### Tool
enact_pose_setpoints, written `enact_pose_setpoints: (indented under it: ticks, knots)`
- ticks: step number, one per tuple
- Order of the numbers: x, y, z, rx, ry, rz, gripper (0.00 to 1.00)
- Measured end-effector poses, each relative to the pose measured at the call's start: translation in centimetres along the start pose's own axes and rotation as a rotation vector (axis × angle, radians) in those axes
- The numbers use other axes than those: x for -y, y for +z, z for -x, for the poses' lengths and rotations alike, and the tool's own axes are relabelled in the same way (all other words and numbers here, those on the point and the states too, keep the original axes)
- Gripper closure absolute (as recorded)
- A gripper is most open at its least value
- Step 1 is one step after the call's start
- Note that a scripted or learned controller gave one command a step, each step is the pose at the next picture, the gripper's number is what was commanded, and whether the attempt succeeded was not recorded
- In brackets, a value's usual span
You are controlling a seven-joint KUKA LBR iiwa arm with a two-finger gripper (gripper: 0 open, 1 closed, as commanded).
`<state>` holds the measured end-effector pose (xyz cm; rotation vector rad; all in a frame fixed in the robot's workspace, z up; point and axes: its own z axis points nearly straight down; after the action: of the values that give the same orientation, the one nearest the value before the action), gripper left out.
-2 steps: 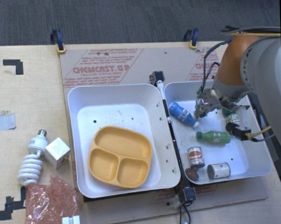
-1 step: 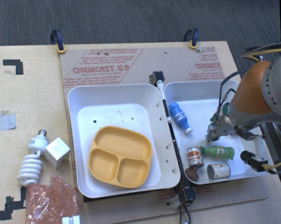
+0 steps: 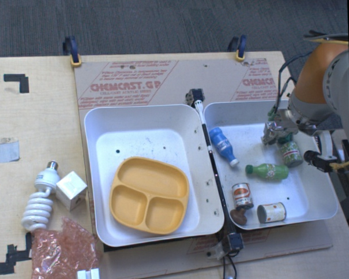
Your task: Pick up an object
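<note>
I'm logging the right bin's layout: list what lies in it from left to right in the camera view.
Blue bottle → red can → green bottle → white can → small jar, beside the gripper.

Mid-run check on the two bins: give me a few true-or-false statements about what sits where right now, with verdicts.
1. The yellow divided tray lies in the left bin. True.
2. The blue bottle lies in the left bin. False: it is in the right bin, near the divider.
3. The green bottle stands upright. False: it lies on its side.
4. The gripper is over the right bin. True.
5. The spiral light bulb lies on the bench outside both bins. True.
6. The right bin contains a single object. False: it contains several bottles and cans.
</note>
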<state>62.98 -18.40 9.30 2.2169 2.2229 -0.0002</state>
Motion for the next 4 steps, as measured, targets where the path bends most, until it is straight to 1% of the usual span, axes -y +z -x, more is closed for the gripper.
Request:
enact_pose_setpoints:
  ticks: [1, 2, 3, 4]
  knots:
    - [-3.0, 0.0, -3.7, 0.000, 0.000, 0.001, 0.00]
    - [1.7, 0.0, -4.1, 0.000, 0.003, -0.001, 0.00]
    - [10.7, 0.1, -3.7, -0.001, 0.005, -0.001, 0.00]
    - [2.4, 0.0, -6.9, -0.001, 0.002, 0.000, 0.00]
